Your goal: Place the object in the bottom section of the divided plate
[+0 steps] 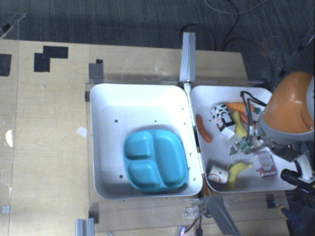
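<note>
I'm over the right bin, gripper low among the clutter. Jaws: can't tell, too small and blurred. Near me: a yellow banana-like piece, a pink-white carton, a black-and-white toy, a sausage by the bin's left wall. Divided plate, blue, sits in the left bin, well apart from me. Nothing in its sections.

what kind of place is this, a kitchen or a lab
Most likely a robotics lab, not a kitchen. A grey arm with an orange band reaches over two white bins fixed to a wooden bench, toy food such as a sausage lies in one, and loose cables trail across the carpet.
</note>
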You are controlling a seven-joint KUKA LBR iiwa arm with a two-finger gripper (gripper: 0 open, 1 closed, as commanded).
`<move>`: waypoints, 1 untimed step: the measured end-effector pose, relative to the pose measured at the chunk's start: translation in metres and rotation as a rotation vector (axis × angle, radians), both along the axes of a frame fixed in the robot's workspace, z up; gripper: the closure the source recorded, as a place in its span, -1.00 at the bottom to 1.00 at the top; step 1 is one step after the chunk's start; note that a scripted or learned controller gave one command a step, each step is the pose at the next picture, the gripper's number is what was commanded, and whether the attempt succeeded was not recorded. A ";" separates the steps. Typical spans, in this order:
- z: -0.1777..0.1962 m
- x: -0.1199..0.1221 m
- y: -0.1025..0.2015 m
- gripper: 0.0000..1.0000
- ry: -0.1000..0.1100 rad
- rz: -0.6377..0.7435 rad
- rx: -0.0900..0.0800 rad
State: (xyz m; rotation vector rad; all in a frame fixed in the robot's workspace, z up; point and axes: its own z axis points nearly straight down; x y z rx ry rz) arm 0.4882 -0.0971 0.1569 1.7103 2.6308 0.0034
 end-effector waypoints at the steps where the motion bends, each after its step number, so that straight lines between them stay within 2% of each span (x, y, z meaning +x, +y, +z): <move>1: 0.036 0.001 0.009 1.00 -0.004 0.273 -0.002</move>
